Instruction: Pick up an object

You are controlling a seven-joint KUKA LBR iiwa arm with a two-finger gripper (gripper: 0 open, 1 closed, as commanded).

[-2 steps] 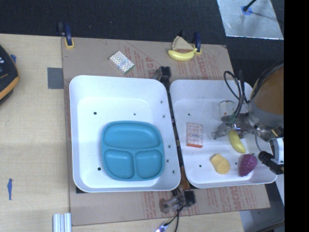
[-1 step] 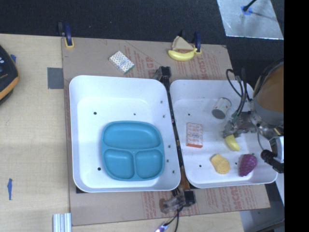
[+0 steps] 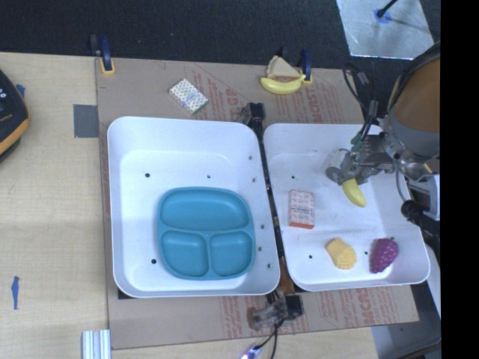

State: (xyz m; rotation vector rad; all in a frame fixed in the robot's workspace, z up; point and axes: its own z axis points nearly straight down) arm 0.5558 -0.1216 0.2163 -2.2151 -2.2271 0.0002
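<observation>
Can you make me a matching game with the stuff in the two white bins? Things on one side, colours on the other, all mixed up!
Things:
1. divided plate
2. bunch of grapes
3. small box
4. corn cob

Colours:
A. purple
B. yellow
C. blue
D. pink and white

Right pairs: 1-C, 2-A, 3-D, 4-B

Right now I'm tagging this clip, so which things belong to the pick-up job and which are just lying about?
Job:
gripper
small banana by the gripper
pink box
corn
grapes
right bin

Lying about:
blue tray
left bin
banana behind the bins
patterned packet
</observation>
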